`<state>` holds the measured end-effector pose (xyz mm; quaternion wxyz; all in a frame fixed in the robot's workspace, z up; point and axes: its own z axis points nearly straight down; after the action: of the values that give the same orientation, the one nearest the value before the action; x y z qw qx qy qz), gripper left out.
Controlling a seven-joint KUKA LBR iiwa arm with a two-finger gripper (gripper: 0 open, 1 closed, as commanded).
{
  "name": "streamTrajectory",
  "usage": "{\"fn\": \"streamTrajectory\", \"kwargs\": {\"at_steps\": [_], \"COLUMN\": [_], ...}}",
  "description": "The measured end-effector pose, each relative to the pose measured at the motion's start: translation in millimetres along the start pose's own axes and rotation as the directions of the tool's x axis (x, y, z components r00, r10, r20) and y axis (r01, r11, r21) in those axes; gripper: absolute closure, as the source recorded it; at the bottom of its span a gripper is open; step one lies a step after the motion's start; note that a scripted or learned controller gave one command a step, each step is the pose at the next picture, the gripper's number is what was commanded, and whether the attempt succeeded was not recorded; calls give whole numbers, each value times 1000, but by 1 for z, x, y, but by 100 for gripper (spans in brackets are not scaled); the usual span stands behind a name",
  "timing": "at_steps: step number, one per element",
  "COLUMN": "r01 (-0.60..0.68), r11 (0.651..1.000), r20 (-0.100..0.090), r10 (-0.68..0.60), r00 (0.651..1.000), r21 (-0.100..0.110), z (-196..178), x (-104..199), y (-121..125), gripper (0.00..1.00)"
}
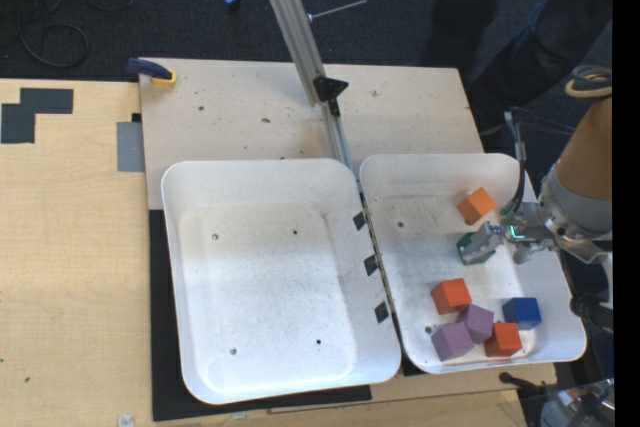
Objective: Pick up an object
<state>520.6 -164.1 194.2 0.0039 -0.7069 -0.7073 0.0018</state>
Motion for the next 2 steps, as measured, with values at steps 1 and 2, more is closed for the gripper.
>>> {"fn": "streamTrajectory", "kwargs": {"at_steps": [1,2], "r01": [-3,-1], "r11": [1000,1000], "r20": [2,1], "r10": [3,1], "r00": [1000,1000], "r21": [-5,0], "z": [-2,51], "x": [-1,-4], "y": [1,10], "gripper": [0,0]}}
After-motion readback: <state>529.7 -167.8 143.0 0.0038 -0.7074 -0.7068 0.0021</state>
